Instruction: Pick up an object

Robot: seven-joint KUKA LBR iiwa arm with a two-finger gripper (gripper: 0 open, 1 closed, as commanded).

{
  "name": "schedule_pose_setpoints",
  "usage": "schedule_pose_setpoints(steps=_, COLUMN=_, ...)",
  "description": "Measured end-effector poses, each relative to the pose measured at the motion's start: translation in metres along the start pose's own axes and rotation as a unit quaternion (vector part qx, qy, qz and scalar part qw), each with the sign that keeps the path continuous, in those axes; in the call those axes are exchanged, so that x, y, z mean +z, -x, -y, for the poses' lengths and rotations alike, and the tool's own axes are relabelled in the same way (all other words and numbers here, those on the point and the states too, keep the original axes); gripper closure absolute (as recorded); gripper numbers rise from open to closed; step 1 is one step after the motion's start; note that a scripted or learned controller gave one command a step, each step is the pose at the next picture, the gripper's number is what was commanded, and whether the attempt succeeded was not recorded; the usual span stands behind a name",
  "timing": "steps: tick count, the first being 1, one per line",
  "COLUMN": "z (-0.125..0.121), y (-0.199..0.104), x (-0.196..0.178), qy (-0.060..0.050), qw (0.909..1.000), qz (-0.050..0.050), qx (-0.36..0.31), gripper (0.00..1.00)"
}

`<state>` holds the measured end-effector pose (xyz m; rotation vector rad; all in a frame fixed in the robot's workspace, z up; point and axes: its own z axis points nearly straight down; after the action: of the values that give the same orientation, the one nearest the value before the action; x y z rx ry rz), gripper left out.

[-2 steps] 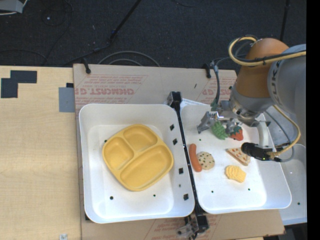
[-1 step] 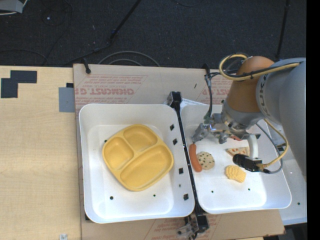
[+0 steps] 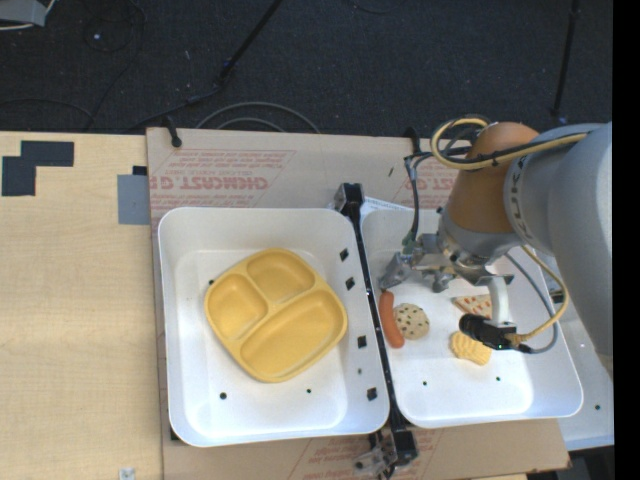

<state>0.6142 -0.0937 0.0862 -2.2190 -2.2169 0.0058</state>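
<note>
Dark floor and cables lie behind the bench. Beside the round speckled cookie (image 3: 410, 321) lies a small orange plastic sausage (image 3: 390, 320), likely light, stiff and slippery; grip across its middle. Gripper (image 3: 445, 273) hangs above the cookie, opening unclear.

Single fixed camera above the bench (image 3: 70, 298), looking down at a slant from moderate range. Both white bins (image 3: 190, 388) lie side by side in frame; dark floor (image 3: 300, 48) fills the top, apparently the far side. The arm (image 3: 560, 208) enters at right.
</note>
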Motion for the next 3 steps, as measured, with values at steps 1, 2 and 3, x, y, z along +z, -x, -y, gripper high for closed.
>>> schedule_pose_setpoints(steps=1, z=0.0, y=0.001, x=-0.011, qy=0.0, qw=1.0, qz=0.0, qx=0.002, gripper=1.0)
schedule_pose_setpoints(steps=2, z=0.002, y=0.001, x=-0.074, qy=0.004, qw=1.0, qz=0.001, qx=0.002, gripper=1.0)
schedule_pose_setpoints(steps=3, z=0.004, y=-0.001, x=-0.137, qy=0.005, qw=1.0, qz=0.001, qx=-0.001, gripper=1.0)
